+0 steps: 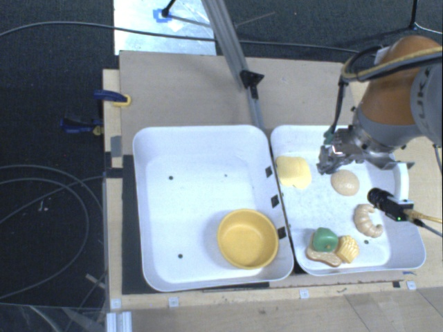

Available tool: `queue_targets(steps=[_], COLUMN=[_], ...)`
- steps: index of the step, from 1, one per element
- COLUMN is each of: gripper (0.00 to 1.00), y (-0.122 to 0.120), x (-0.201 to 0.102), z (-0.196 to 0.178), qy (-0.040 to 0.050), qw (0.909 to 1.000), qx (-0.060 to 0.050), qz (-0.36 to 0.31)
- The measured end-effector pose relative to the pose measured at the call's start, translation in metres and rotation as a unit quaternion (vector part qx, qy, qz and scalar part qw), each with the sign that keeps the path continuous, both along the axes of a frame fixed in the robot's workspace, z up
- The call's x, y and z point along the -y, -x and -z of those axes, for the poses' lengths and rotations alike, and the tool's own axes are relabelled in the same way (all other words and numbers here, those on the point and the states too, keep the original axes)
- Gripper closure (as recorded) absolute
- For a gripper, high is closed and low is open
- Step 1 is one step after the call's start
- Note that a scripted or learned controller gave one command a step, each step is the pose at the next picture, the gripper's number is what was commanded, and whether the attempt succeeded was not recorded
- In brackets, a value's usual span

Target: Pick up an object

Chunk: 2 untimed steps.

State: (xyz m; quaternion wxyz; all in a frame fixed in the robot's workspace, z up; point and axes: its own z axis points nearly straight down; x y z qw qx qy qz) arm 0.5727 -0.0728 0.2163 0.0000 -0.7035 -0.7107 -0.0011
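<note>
My gripper (328,162) hangs over the right bin (304,133), between a pale yellow flat piece (294,171) on its left and a beige egg-shaped thing (345,182) on its right. Nothing shows between its fingers. A croissant-shaped pastry (367,220) lies nearer the bin's right wall. At the front of that bin sit a green pepper-like thing (324,240), a tan flat piece (322,257) under it and a yellow corn-like piece (347,248). A yellow bowl (247,237) stands in the left bin (166,151) at its front right.
A grey pole (228,37) slants down from the top to the bench behind the bins. Black clips (275,200) join the two bins along their shared wall. A blue and yellow clamp (104,109) grips the bench's left edge.
</note>
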Motion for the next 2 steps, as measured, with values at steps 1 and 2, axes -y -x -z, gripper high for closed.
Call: queue_targets(steps=[1,2], gripper=[1.00,1.00], y=[-0.020,-0.030], x=[-0.055,-0.117], z=[-0.004,-0.014], qy=[-0.0002,-0.0004], qw=[1.0000,1.0000], qx=[0.001,0.001], qz=[-0.001,-0.001])
